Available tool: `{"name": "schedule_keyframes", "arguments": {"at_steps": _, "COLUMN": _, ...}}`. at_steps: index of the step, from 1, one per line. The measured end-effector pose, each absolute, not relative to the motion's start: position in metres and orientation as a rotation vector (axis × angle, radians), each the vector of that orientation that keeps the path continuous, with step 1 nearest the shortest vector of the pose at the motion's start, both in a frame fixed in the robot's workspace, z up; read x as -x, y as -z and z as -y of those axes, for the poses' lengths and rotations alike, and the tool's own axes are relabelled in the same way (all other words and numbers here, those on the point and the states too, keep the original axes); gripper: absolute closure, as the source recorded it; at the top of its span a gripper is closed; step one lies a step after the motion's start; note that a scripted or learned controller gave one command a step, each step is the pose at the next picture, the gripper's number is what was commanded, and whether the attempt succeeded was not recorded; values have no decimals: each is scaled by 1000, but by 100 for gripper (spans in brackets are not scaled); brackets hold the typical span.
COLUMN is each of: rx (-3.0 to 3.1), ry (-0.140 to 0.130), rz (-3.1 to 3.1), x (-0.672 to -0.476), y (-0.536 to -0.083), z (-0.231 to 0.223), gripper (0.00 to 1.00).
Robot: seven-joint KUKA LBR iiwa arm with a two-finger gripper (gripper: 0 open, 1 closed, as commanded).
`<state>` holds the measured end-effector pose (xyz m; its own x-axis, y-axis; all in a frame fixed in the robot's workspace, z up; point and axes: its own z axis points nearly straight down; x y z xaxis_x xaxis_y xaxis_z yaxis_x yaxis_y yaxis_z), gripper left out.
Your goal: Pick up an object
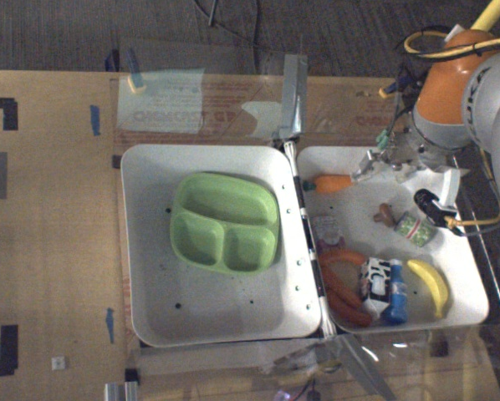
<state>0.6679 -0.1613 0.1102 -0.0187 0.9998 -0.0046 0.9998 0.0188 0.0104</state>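
Note:
The right bin (476, 307) holds several objects. An orange carrot (330, 183) lies at its far left, with a small brown piece (385, 215) and a green can (415, 230) near the middle. Toward the front are a yellow banana (431, 284), a black-and-white and blue carton (384, 285) and reddish sausages (347, 297). A clear wrapper (326, 228) lies by the left wall. My gripper (403, 162) hangs over the far side of this bin, just right of the carrot and above the brown piece and can. Nothing shows in its grasp.
The left bin (150, 307) carries a green divided plate (225, 222). A metal divider (293, 98) stands between the bins at the back. The arm's orange band (451, 90) and yellow cables (434, 44) crowd the upper right.

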Motion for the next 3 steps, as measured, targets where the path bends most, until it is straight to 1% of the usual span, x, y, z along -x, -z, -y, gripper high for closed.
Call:
{"name": "schedule_keyframes", "arguments": {"at_steps": 1, "rx": -2051, "ry": -13, "rz": -2395, "x": -561, "y": -91, "z": 215, "gripper": 0}}
{"name": "schedule_keyframes", "arguments": {"at_steps": 2, "rx": -2052, "ry": -3, "rz": -2377, "x": -560, "y": -102, "z": 222, "gripper": 100}}
{"name": "schedule_keyframes", "arguments": {"at_steps": 3, "rx": -2261, "ry": -2, "rz": -2178, "x": -593, "y": -203, "z": 155, "gripper": 100}}
